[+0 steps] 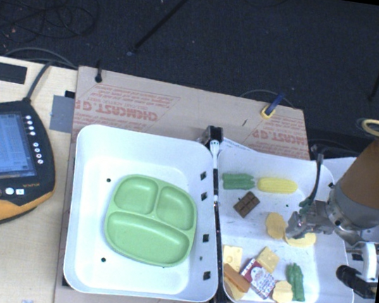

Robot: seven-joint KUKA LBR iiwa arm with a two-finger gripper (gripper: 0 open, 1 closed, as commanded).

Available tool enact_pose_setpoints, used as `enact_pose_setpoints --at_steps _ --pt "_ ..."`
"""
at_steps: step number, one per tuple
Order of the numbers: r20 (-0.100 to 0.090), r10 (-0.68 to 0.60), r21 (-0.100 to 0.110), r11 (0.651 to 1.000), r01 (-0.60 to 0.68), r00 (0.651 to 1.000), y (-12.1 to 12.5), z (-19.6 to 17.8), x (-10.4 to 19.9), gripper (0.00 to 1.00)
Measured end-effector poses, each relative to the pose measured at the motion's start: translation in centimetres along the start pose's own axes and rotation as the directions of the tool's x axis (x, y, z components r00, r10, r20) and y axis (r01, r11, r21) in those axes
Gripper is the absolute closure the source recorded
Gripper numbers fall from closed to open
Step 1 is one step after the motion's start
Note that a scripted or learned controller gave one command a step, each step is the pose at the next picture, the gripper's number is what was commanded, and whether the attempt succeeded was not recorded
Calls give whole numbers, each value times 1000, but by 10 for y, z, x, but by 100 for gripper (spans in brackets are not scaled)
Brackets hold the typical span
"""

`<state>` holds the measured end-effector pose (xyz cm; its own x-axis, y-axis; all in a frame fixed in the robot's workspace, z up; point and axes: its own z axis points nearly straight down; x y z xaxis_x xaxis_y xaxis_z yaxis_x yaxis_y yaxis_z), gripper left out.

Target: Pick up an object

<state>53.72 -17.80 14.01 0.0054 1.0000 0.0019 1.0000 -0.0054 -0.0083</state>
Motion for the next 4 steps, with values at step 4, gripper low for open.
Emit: enact_pose_setpoints --at_steps 4 --pt "0 -3 -3 1000 3 1000 56 52 41 0"
